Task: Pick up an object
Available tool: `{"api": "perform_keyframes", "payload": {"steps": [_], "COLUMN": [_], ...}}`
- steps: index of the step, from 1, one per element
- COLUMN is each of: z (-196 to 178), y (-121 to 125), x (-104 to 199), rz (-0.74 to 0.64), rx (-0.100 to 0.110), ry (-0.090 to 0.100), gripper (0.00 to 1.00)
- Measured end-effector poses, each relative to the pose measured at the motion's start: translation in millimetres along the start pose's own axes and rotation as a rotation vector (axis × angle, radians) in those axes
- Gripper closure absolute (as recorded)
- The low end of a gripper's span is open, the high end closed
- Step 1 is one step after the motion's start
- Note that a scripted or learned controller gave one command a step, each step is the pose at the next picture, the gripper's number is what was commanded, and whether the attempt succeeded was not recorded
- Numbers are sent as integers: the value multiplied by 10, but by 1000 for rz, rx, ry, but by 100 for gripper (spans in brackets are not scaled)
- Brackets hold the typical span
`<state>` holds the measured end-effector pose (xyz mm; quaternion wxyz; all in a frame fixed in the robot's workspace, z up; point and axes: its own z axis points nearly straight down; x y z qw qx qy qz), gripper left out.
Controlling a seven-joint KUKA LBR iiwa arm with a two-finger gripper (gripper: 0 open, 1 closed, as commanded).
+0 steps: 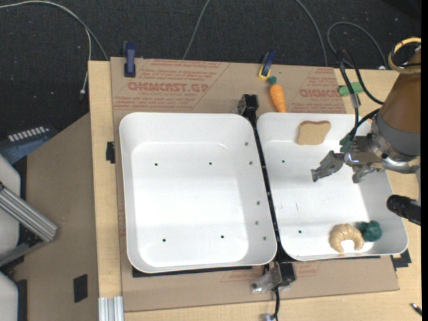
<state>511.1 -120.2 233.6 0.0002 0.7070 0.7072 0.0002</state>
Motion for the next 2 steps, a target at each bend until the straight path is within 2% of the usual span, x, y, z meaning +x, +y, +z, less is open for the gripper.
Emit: {"api": "perform_keyframes", "payload": {"steps": [1,2], "z": [1529,1487], "y": [-136,14], "x": [-41,-665], "rz": [1,4], "rx": [8,0], "ry": [1,-2], "gripper": [0,0]}}
